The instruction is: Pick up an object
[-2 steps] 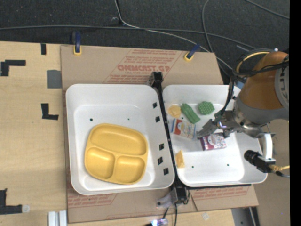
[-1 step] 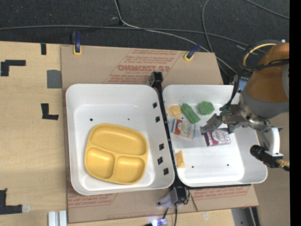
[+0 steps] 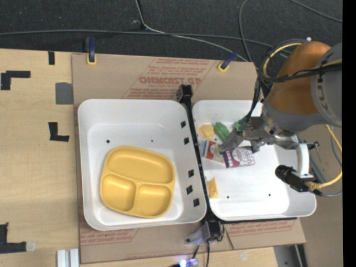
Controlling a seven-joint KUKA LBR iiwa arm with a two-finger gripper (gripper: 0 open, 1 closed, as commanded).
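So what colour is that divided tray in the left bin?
Yellow three-compartment plastic tray, plain, in the camera view.

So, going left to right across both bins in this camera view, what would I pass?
Yellow divided tray in the left bin → small yellow piece by the right bin's left wall → printed packet → gripper and grey arm.

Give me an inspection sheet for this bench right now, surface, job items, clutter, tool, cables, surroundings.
Surface: two white bins side by side on a cardboard sheet, left bin, right bin.
Job's things: small items clustered in the right bin near the divider: a green piece, a yellow piece, a maroon packet, a small yellow block.
Clutter: yellow divided tray in the left bin.
Tool: tool low over the cluster; nothing seen held.
Cables: black cable across the dark top; loops by the arm.
Surroundings: blue clamps at the cardboard's top edge.
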